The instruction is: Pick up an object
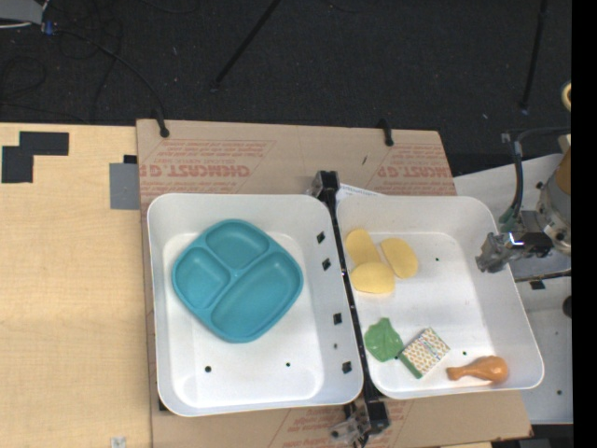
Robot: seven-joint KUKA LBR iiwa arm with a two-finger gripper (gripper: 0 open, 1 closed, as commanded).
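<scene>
I cannot tell how my gripper [494, 250] stands; the small patterned cardboard box [426, 351] looks light, stiff, best pinched across its flat sides.

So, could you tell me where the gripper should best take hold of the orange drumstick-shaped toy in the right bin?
Probably on the narrow neck of the orange toy, coming straight down from above. It lies flat near the right bin's front corner, bulb pointing right, neck pointing left towards the patterned block. Fingers closing across the slim neck should fit more easily than around the bulb.
</scene>
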